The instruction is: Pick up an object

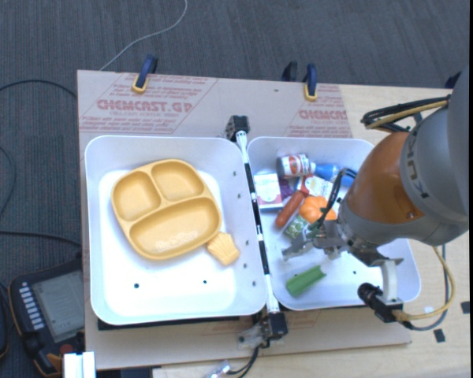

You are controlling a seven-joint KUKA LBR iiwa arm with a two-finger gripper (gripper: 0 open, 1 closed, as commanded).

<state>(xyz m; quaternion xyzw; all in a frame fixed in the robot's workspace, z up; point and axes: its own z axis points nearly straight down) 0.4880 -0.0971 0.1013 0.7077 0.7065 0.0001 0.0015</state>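
While we look down on the bench:
gripper (302, 245): lower right, can't tell its state
green object (305, 280): just below it

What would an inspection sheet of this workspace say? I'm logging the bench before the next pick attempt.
Surface: two white bins, left bin and right bin, on a board held by clamps.
Job's things: green piece, carrot, small bottle and packets in the right bin.
Clutter: yellow divided plate and a yellow piece in the left bin.
Grippers: pincer low over the right bin's pile; grasp unclear.
Cables: white cable on the carpet; yellow-black cable by the arm.
Surroundings: grey carpet, handheld controller.
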